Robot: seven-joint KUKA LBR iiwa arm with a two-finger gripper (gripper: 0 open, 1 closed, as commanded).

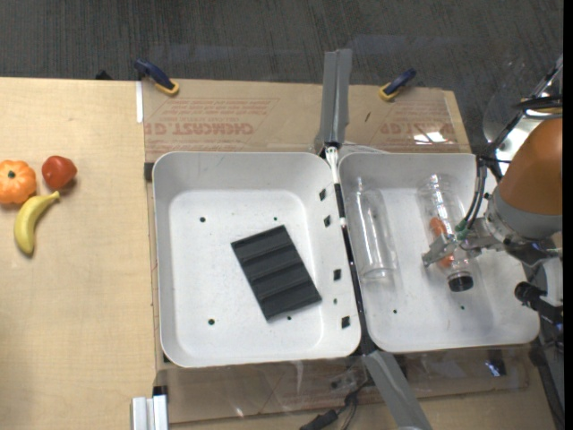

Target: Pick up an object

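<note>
A clear plastic bottle with orange bits inside lies lengthwise in the right bin. Its black cap points toward the front. My gripper is down at the bottle's lower end, just above the cap, with the arm coming in from the right. A second clear tube-shaped container lies parallel to the bottle, near the bin's left wall. In the left bin, a black ribbed rectangular block rests flat and turned at an angle, far from the gripper.
The arm's orange band and grey wrist hang over the right bin's right rim. On the wooden table at far left sit a tomato, an orange and a banana. Two clamps hold cardboard behind the bins.
</note>
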